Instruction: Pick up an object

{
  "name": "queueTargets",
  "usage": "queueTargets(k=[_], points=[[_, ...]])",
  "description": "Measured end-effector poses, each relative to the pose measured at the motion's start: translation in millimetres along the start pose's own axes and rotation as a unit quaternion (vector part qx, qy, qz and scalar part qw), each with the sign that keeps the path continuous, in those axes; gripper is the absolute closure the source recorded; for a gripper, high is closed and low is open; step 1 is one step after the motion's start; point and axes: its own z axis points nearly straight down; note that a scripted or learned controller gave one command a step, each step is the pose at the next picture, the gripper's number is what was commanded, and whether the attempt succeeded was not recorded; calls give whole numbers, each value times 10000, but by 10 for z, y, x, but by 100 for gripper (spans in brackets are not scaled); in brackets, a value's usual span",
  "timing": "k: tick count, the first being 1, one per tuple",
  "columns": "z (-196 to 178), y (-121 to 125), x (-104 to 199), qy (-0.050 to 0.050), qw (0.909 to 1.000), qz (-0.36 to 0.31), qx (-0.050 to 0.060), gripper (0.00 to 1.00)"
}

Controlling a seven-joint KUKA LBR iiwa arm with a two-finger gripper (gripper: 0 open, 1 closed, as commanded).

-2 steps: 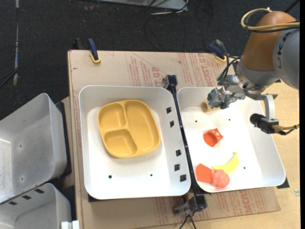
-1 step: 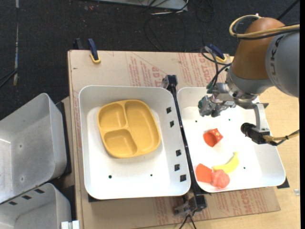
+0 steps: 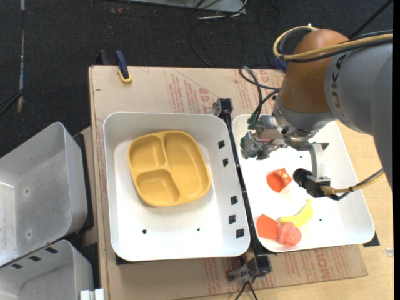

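Pink lumpy soft-looking toy (image 3: 289, 234) is sitting lowest in the frame, at the bottom of the right-hand shallow white bin (image 3: 347, 174). It's touching a flat red wedge-shaped piece (image 3: 267, 226) on its left and a small yellow plastic banana (image 3: 299, 215) just above it. A small orange-red block (image 3: 279, 179) is lying by itself a bit higher up, mid bin.

Grey arm w/ the orange band is reaching in from the upper right, and the gripper (image 3: 259, 144) is hanging over the bin's upper left corner, right by the wall between the bins. Can't tell if it's open or closed, the wrist is hiding it. Nothing visibly in it tbh.

What I'm worrying about:
- it's sitting closer to the bin wall than to any object, so going straight down prob means closing on air or clipping the rim
- bottom three are bunched up, so a grab there could be shoving neighbours or catching two
- the banana's curved and could be slipping out

Left white bin (image 3: 169, 237) is just holding a yellow divided plastic plate (image 3: 169, 167), well apart from all that.
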Motion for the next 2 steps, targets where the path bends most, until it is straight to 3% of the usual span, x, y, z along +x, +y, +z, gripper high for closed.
queueTargets(k=[2], points=[[-133,-356,1109,-2,10000,-4,0,100]])
